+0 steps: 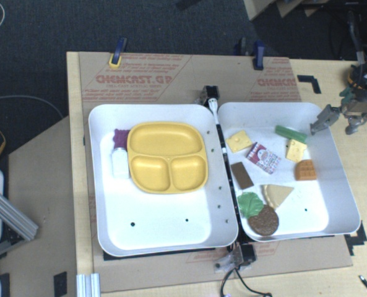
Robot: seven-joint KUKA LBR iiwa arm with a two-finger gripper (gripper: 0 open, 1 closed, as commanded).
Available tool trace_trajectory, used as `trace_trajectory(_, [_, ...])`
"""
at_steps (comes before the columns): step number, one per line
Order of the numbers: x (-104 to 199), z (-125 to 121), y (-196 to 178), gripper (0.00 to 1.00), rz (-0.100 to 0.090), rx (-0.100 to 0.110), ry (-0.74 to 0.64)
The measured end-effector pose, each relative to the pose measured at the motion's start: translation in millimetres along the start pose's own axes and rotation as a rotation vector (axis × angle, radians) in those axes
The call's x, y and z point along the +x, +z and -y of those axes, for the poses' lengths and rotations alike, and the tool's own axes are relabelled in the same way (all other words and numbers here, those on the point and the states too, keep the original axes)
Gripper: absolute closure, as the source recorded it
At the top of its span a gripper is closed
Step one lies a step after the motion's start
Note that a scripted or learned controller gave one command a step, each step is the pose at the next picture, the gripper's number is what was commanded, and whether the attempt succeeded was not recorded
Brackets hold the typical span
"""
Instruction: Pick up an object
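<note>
- At about three o'clock of the view, over the far right rim of the right bin [332, 166], the gripper [338, 119] hangs with its two grey fingers [321, 120] spread apart and nothing between them.
- Just toward nine o'clock from the fingertips, a green bar [291, 133] lies flat on the bin floor, near the gripper but apart from it.
- At six o'clock from the bar sits a small yellow cube [296, 150], and below that an orange waffle-like square [305, 169].
- Toward the bin's middle lie a red-and-white packet [263, 158] and, at its ten o'clock, a yellow cheese block [239, 141].
- A brown bar [241, 174] rests close to the bin's left wall.
- At the bin's six o'clock edge, a tan wedge [276, 194], a green leaf piece [250, 203] and a dark brown round patty [264, 221] crowd together, the leaf touching the patty.
- In the left bin [158, 228], a yellow divided plate [168, 155] lies toward twelve o'clock, with a purple item [120, 137] and a white bottle [119, 163] just at its nine o'clock side.
</note>
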State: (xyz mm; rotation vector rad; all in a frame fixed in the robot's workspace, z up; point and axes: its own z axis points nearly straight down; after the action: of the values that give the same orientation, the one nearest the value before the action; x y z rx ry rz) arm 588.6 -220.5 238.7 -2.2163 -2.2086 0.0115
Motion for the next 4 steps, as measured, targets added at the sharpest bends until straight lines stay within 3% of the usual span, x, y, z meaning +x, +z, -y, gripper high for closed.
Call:
trace_trajectory(1, [0.6,-2.7,-8.0,0.00,0.004,-0.014,-0.004])
trace_trajectory(3, [6.2,-3.6,77.1,0.00,0.002,-0.009,-0.004])
trace_trajectory(4, [4.4,2.6,139.3,0.00,0.001,-0.006,-0.004])
